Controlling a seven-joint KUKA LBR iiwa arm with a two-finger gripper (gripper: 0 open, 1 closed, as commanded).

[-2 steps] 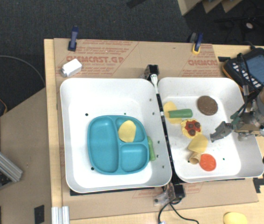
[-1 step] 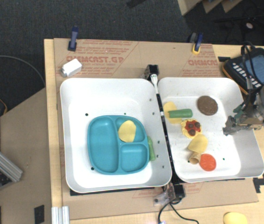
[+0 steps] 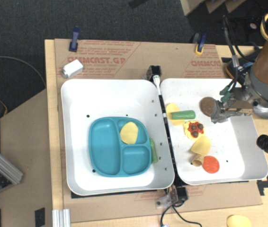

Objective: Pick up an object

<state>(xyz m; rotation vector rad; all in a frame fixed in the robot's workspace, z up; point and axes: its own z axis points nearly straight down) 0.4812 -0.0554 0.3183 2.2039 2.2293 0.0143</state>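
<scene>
The gripper (image 3: 218, 116) hung low over the right bin (image 3: 238, 167), just right of a brown disc (image 3: 207, 106); whether it was clenched or released could not be told. Left of the disc, a green stick (image 3: 183, 115) lay with its long axis left to right, touching a yellow block (image 3: 172, 109), with a yellow piece bearing red berries (image 3: 194, 128), a cone-like yellow piece (image 3: 200, 147) and a red round (image 3: 211, 164) below it. Farther left, the left bin (image 3: 72, 126) held a teal divided tray (image 3: 101, 150) with a yellow oval (image 3: 129, 133), and the board (image 3: 53, 79) behind read "CAST" in part.
</scene>
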